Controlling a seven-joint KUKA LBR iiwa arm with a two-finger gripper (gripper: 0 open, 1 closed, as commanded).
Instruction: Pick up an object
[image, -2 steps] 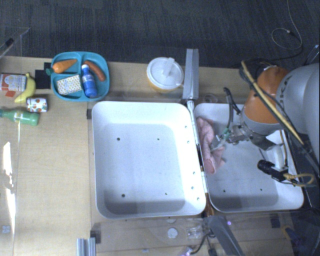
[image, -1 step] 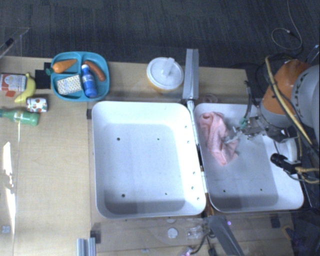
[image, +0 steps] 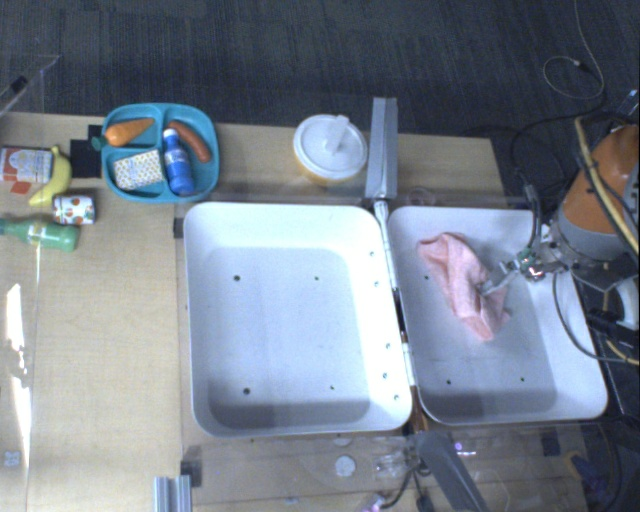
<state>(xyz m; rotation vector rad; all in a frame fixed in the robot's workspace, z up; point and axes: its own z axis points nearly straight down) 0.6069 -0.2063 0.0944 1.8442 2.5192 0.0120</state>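
A crumpled pink cloth (image: 459, 279) lies in the right bin (image: 560, 395), in its left half. The gripper (image: 494, 288) reaches in from the right, low over the bin, with its tip at the cloth's right edge. The tip looks to be touching or pressing into the fabric. The grey arm with its orange band (image: 603, 195) stands at the right rim of that bin.
The left bin (image: 290, 400) sits beside the right one. Behind the bins are a white lidded cup (image: 330, 148) and a blue divided tray (image: 160, 152) with toy food. More small toys (image: 45, 195) lie at the bench's far left. Cables hang at the right.
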